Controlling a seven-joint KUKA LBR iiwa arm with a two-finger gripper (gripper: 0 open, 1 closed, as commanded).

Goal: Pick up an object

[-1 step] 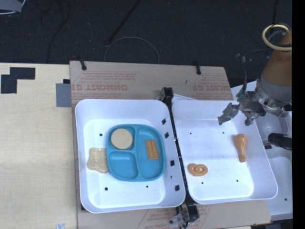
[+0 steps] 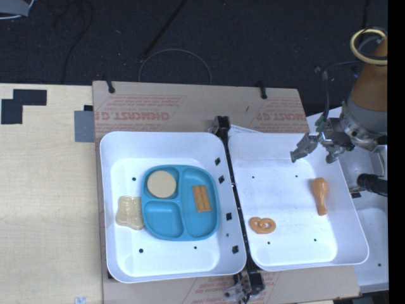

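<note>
Two shallow white bins sat side by side on the bench in the camera view, and the loose pieces were split between them. In the left bin [image 2: 120, 258] a blue divided tray [image 2: 180, 202] held a round tan disc [image 2: 161, 183] in one compartment and an orange cracker-like bar [image 2: 202, 199] in another, with a pale slice of bread [image 2: 130, 212] lying just outside, touching the tray's left rim. The right bin [image 2: 297, 258] carried a pretzel [image 2: 262, 225] near its front and a drumstick [image 2: 320, 194] toward its right wall, well apart from each other, so either offered a clean target. The gripper [image 2: 314, 148] hung over the right bin's back right corner, its fingers spread apart with nothing between them, apparently poised to descend. The drumstick lay nearest it and seemed the likeliest pick.
</note>
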